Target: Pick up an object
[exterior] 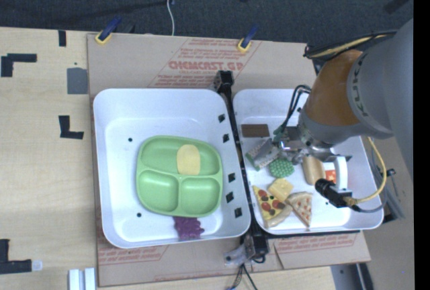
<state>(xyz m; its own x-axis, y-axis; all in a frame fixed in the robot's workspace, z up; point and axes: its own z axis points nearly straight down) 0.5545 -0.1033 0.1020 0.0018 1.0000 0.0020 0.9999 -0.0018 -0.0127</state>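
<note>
Low inside the right bin (349,218), with the end effector (289,146) poised over a tight cluster of toy food. Cannot tell whether apart or together, because the orange-banded wrist (332,97) covers it from above; nothing visibly clamped.

Nearest candidates for the pick: a grey-green piece (259,155) just to the left of the end effector, and a green knobby toy (282,167) just below it, the two touching or almost touching. A bun-like toy (312,170) to the lower right, a brown block (255,130) to the upper left, a cheese wedge (280,186) and two pizza slices (271,205) further below.

To do the step well, probably best to:
- choose one piece only, likely the green knobby toy, rounder and easier to close on;
- centre over it before descending, so as not to catch the neighbour;
- close fully, then lift straight up and slowly.

Risk, as a judgement: pinching two pieces at once, or pushing one aside.

Hard to make out: the real nature of the grey-green piece, and a red and white item (330,173) to the right, partly behind a black cable. Well away to the left, a green divided plate (161,188) in the other bin, of no concern here.
</note>
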